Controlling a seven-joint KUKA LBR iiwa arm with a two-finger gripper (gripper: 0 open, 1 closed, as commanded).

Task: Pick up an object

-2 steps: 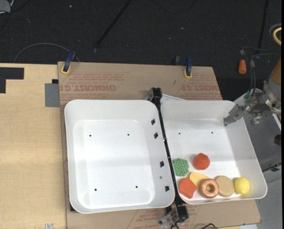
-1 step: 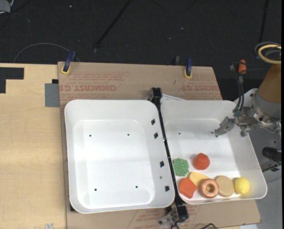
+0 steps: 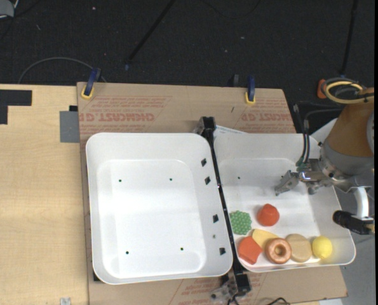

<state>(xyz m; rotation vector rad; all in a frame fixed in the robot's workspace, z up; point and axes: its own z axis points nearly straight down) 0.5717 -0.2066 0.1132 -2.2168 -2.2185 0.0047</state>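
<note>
Several toy foods lie along the front of the right bin (image 3: 258, 164): a green knobbly ball (image 3: 241, 221), a red tomato (image 3: 268, 215), a yellow piece (image 3: 263, 236), an orange-red piece (image 3: 249, 251), a brown ringed donut (image 3: 279, 250), a tan round (image 3: 298, 248) and a yellow lemon (image 3: 323, 247). My gripper (image 3: 298, 185) hangs over the bin's right middle, above and to the right of the tomato. Its fingers (image 3: 283, 185) are spread open with nothing between them.
The left bin (image 3: 150, 202) sits beside the right one, with a black divider (image 3: 215, 196) between them. Both rest on a cardboard sheet (image 3: 176, 110) clamped at the back. The arm's orange band (image 3: 352, 132) is at the right edge.
</note>
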